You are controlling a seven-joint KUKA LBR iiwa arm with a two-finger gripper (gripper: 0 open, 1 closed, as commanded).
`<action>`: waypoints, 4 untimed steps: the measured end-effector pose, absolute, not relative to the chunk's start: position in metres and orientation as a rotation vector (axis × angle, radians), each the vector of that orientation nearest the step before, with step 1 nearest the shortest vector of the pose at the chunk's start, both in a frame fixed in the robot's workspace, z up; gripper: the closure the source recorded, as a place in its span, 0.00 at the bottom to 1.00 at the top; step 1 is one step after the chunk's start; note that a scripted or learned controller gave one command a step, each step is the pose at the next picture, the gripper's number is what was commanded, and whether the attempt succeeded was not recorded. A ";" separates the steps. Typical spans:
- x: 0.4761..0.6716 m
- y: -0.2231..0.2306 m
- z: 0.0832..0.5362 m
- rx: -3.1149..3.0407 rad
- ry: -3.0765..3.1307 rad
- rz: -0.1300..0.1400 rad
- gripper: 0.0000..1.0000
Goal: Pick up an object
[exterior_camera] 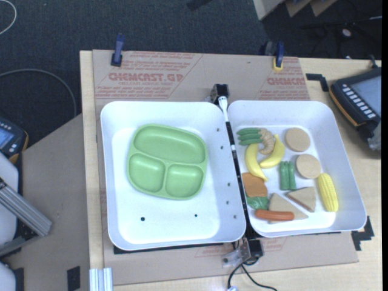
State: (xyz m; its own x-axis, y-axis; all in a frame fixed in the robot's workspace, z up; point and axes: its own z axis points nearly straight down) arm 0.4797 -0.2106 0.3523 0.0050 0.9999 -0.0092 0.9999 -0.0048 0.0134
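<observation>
White right bin (339, 217) crowded; corn (328, 191) near rim; end effector state unknowable.

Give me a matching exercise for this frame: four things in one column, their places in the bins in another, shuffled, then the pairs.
Things:
1. green divided plate
2. corn cob
3. banana
4. hot dog

Places:
A. right bin, near its front edge
B. left bin, alone
C. right bin, along its right side
D. right bin, left of centre, beside the green beans

Pairs: 1-B, 2-C, 3-D, 4-A
</observation>
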 end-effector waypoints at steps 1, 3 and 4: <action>0.480 -0.206 0.357 2.215 2.217 0.001 1.00; 0.482 -0.207 0.378 2.207 2.214 0.003 1.00; 0.482 -0.207 0.388 2.203 2.212 0.004 1.00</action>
State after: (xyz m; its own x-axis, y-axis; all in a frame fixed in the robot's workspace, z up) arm 0.4823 -0.2071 0.3882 -0.0039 0.9999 -0.0124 0.9999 0.0041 0.0156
